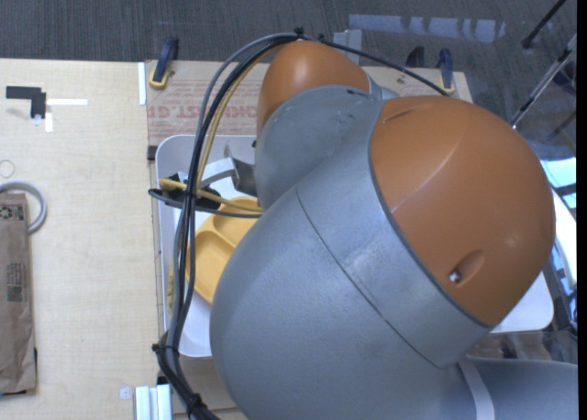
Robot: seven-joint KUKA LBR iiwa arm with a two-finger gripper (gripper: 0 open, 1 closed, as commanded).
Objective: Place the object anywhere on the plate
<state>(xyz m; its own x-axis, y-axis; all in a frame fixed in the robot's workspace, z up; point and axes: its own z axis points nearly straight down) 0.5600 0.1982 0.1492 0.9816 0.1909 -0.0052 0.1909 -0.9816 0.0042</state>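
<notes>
Claw buried beneath the big grey arm [367, 271], its state impossible to tell! Just past the arm at nine o'clock, the yellow plate [218, 248] sits in the white bin [174, 317]; the object's whereabouts are unclear.

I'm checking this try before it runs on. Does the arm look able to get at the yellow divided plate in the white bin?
Probably yes. The grey and orange arm already hangs right over the white bin, above the yellow divided plate. Its bulk and black cables hide most of the plate, so I can't confirm the way down.
</notes>
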